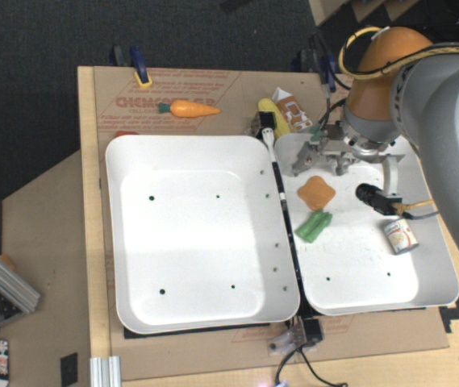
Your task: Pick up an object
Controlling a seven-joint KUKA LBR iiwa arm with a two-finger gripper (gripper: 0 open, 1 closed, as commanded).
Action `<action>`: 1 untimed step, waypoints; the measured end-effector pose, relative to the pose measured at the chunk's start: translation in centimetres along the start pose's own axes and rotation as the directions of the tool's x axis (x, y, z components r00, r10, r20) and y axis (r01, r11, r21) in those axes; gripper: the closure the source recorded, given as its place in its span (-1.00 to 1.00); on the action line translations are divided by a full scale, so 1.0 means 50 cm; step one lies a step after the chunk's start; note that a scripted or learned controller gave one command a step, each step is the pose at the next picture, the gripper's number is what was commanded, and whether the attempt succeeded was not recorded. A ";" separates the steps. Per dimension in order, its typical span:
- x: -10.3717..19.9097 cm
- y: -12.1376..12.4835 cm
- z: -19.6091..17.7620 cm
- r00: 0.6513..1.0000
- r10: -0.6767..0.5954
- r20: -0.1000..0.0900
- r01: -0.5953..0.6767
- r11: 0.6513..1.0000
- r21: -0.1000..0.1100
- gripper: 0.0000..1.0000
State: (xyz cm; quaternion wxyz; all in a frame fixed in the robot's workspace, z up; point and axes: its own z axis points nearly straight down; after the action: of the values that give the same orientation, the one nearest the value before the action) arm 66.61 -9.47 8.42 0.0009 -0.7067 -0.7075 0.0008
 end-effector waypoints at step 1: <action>0.000 0.002 -0.024 1.000 -0.001 0.001 0.001 1.000 -0.004 1.00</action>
State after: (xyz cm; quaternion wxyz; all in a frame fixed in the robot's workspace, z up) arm 66.73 -9.47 9.63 -0.0011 -0.7065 -0.7077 -0.0003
